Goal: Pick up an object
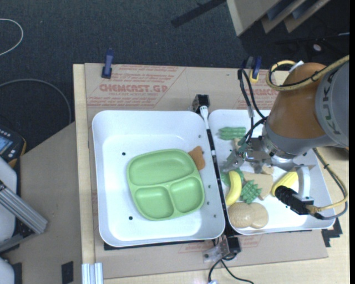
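I have the tool [239, 159] low in the right bin [324, 222], just above the banana [234, 186]; how far it's open I cannot tell. I'd centre over the banana, clear of the green toy [249, 192] beside it.

The bench top is a flat brown cardboard sheet [144, 83] printed with red lettering, held by two blue clamps [107, 63] at its far edge. The floor is dark grey carpet [50, 39] with thin pale cables [11, 33] lying on it. Beige panels [266, 14] stand at the upper right.
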Robot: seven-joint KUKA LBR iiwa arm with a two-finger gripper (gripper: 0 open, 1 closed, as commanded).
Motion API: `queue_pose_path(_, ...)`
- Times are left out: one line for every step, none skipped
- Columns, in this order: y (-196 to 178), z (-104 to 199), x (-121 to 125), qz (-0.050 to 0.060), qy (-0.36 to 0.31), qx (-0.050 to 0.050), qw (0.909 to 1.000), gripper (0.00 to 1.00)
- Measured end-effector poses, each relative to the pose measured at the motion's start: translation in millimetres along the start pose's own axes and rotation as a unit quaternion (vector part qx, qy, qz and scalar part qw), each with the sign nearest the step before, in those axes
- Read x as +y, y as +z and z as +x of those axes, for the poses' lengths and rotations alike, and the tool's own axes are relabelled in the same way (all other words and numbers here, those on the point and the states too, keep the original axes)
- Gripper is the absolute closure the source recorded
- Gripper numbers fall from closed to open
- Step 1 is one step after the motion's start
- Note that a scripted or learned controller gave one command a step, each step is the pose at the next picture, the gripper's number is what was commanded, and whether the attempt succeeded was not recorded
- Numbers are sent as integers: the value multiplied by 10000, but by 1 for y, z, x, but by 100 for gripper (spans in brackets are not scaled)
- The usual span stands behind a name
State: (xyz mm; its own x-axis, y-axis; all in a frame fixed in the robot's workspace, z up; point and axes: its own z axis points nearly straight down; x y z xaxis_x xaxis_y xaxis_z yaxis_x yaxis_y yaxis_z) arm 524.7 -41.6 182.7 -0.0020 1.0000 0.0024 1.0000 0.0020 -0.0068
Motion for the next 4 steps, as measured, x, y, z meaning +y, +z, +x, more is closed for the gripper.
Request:
queue_pose_path(-1, 53, -47, -9, 10, -4, 10000, 0)
queue_pose_path(-11, 53, -45, -33, 15, -10, 10000, 100)
queue_pose_path(-72, 44, -33, -51, 8, -16, 10000, 100)
queue_pose_path(-40, 107, -47, -6, -15, -2, 10000, 100)
